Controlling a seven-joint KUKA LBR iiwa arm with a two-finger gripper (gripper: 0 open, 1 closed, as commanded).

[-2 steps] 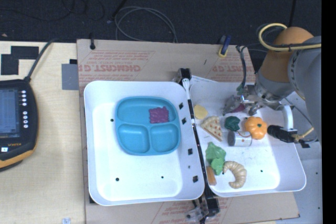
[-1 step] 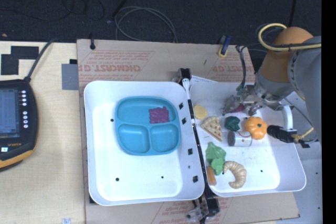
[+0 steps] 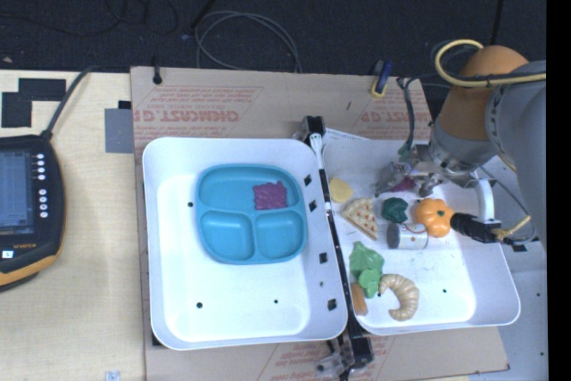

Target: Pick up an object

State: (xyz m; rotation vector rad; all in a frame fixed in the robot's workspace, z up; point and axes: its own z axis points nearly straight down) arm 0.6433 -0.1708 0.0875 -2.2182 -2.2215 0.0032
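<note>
The right white bin [image 3: 486,303] holds several toy foods: a yellow round piece [image 3: 340,189], a tan wedge [image 3: 361,216], a dark green piece [image 3: 394,210], an orange pumpkin [image 3: 434,216], a small black and white cylinder [image 3: 401,236], a green leafy piece [image 3: 366,261], an orange carrot [image 3: 358,298] and a tan croissant [image 3: 401,294]. My gripper [image 3: 406,177] hangs low over the back of this bin, just behind the dark green piece and the pumpkin. Something small and reddish shows right under it. I see nothing clearly held.
The left white bin [image 3: 178,299] bears a blue divided tray [image 3: 234,236] with a purple piece [image 3: 270,194] in its back right compartment. A black divider [image 3: 326,227] runs between the bins. A control pendant [image 3: 22,201] lies on the bench at the far left.
</note>
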